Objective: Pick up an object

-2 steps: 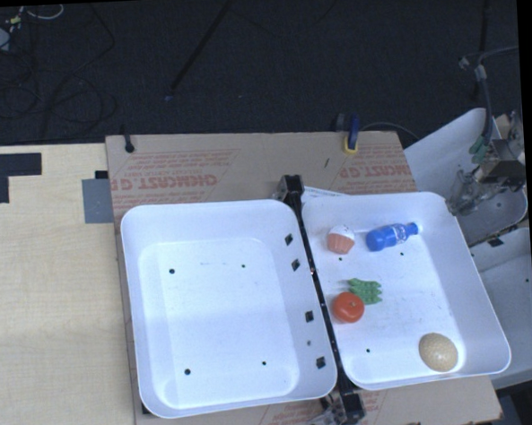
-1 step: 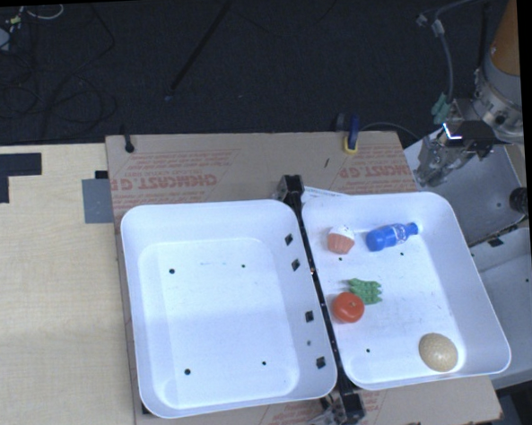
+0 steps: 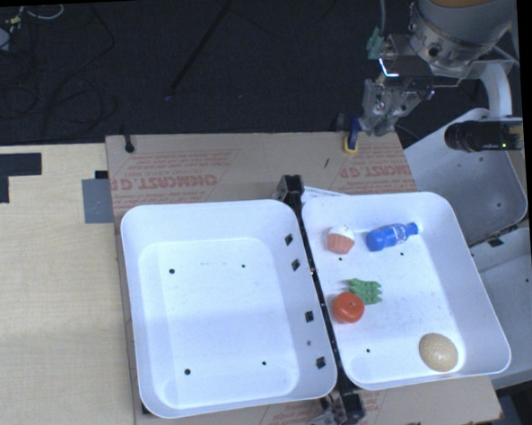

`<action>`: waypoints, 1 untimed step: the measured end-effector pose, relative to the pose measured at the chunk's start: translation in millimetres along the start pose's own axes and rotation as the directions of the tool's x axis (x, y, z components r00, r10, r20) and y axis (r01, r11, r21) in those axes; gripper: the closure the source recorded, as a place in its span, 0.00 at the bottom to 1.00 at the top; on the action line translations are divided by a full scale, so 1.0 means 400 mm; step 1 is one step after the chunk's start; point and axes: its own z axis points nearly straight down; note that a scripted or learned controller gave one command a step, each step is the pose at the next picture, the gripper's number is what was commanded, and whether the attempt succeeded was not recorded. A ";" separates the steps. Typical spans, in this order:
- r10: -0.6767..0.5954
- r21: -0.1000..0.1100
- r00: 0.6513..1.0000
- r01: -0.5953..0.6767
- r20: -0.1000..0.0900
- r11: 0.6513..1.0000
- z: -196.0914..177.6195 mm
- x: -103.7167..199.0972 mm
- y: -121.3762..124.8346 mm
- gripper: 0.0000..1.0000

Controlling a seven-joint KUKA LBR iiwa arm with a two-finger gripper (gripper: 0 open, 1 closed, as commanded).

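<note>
From my station I saw the surface (image 3: pixel 47 310), pale wood, carrying a cardboard sheet (image 3: pixel 236 168) with 2 shallow white bins side by side on it. The left bin (image 3: pixel 141 233) sat toward the middle of the view and the right bin (image 3: pixel 467 267) touched it along a dark clipped seam.

The arm (image 3: pixel 456 16) came in at the upper right, grey with an orange band at the top edge of the view, well above and behind the right bin. Its hand (image 3: pixel 384 110) hung over the far edge of the cardboard, apart from every object; I could not tell how it was set, and nothing showed in its grasp.

All 5 objects lay in the right bin. A blue bottle (image 3: pixel 391 235) lay on its side near the far wall. A tan egg-shaped object (image 3: pixel 438 351) rested in the near right corner. A red ball-like object (image 3: pixel 348 308) sat close to the seam, touching a small green toy (image 3: pixel 365 290) just behind it. A small pink and white cup-like piece (image 3: pixel 340 240) stood left of the bottle, near the seam.
</note>
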 end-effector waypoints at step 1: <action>-0.005 -0.003 1.000 0.005 -0.002 1.000 -0.203 0.293 0.005 1.00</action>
